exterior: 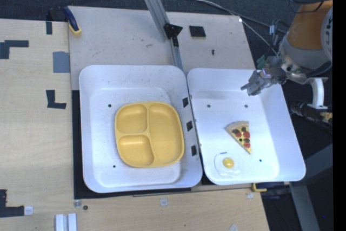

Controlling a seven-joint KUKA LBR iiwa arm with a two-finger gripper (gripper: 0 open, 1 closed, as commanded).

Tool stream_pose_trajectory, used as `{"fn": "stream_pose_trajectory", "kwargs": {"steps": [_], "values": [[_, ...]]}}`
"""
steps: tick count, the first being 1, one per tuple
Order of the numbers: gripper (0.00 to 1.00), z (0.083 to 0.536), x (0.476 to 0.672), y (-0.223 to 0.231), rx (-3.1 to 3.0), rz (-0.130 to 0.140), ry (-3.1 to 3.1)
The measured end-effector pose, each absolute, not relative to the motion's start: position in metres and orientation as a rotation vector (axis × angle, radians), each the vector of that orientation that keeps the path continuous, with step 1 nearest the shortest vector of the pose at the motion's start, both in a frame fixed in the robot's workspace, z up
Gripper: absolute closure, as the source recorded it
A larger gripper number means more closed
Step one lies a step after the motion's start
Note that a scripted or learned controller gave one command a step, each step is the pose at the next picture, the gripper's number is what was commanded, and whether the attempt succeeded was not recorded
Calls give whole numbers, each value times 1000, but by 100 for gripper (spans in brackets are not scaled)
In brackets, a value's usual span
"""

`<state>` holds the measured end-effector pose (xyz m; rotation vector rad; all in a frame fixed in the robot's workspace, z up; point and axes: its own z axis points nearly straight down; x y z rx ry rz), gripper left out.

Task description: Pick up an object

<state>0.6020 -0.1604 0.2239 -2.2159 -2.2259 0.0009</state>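
Fingers are hanging over the right bin's far right corner, close to its rim; can't tell how far apart they're sitting, nothing visibly between them. Near to far in that bin: fried egg toy is lying by the near edge, left of centre, just inside the rim. Pizza slice toy is sitting just beyond it, mid-bin, with bare white floor on all sides and up to the gripper. Left bin is carrying a yellow divided plate, centred, clear of the walls. Table is running beyond both bins.
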Motion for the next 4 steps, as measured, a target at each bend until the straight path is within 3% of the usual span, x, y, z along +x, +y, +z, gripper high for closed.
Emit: {"fn": "stream_pose_trajectory", "kwargs": {"steps": [4], "values": [[100, 216, 616, 50, -2214, 1, -2226]]}}
